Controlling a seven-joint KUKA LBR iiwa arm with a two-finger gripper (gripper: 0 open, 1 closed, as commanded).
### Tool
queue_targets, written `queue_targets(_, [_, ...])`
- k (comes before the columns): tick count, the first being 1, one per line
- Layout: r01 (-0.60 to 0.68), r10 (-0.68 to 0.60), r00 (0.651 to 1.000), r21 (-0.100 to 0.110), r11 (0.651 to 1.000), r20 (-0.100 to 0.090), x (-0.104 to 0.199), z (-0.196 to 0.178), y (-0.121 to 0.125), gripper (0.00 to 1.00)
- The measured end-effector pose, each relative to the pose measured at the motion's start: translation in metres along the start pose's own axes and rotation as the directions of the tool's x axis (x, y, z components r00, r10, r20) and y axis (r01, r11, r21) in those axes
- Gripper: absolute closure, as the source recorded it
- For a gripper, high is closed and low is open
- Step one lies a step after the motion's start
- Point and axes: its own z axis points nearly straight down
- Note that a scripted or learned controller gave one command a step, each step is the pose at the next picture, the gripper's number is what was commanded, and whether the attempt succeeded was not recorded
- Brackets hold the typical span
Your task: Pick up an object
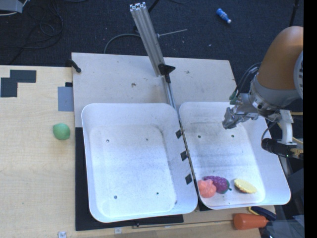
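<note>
Arm enters from the right, orange band above the wrist; claw (231, 121) hangs over the upper part of the right bin (270, 195), near its right side; whether the claw is spread or pressed together cannot be told; nothing seen between its tips. Three objects lie along the near edge of the right bin, well apart from the claw: pink object (207, 188) touching purple object (218, 183); yellow object (245, 186) just beside them to the right. Left bin (94, 114) sits beside the right one. Green ball (61, 131) rests on the tabletop (29, 182), left of the left bin.
</note>
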Motion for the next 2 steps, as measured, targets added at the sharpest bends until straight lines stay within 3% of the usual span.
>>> queue_targets(2, [0.0, 0.0, 1.0, 0.002, 1.0, 0.0, 0.095, 0.013, -0.019, 1.0])
